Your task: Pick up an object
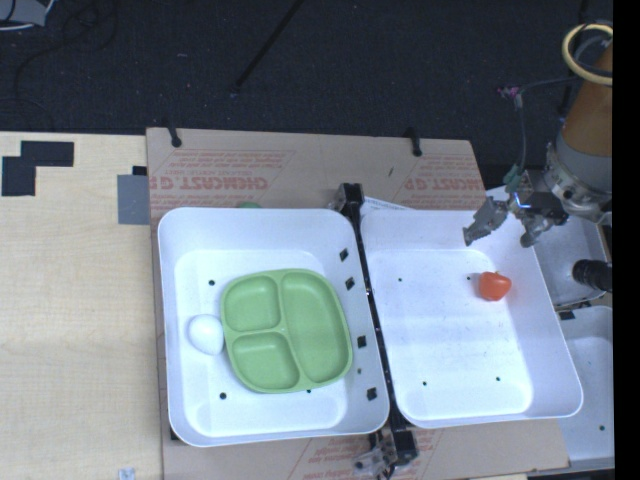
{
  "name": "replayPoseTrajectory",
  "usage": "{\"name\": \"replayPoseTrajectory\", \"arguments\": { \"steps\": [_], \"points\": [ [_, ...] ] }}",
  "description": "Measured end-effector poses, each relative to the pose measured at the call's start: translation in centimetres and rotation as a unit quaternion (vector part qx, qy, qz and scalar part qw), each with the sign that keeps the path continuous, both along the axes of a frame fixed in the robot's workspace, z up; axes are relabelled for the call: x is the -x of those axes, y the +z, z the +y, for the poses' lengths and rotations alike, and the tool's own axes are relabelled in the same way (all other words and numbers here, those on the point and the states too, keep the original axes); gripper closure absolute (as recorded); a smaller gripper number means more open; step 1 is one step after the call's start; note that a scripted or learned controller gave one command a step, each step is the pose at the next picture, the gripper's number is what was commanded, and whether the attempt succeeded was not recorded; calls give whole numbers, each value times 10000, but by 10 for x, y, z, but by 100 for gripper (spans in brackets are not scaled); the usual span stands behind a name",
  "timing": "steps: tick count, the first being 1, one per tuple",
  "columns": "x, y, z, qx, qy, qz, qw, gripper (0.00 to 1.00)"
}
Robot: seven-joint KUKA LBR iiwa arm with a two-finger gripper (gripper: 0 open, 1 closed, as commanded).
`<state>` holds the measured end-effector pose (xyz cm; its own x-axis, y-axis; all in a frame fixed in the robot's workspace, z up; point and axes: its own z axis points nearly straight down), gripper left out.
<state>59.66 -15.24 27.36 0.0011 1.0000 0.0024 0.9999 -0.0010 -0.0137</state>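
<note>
Item: small orange-red object (493, 286), lying in the right bin (450, 368), near its right wall. Tool (508, 223): open, empty, poised above the bin's upper right corner, apart from the object. Left bin (190, 248): green divided plate (285, 330), white egg-like ball (205, 334) touching it. Risk: the rounded object may roll from closing fingers, or sit too near the wall.

Fixed overhead slant onto both bins (170, 268)

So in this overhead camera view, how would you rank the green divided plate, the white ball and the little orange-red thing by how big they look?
1. Green divided plate, by far the largest.
2. White ball.
3. Orange-red object, which looks only slightly smaller than the ball, so that order is unsure.
</note>
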Motion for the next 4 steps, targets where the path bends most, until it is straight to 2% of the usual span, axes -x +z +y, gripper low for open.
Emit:
{"name": "replayPoseTrajectory", "arguments": {
  "steps": [1,2,4],
  "points": [
    [-2,6,0,9,7,-54,10000,0],
    [-5,-39,5,5,10,-32,10000,0],
    [-7,-147,-13,6,4,-38,10000,0]
  ]
}}
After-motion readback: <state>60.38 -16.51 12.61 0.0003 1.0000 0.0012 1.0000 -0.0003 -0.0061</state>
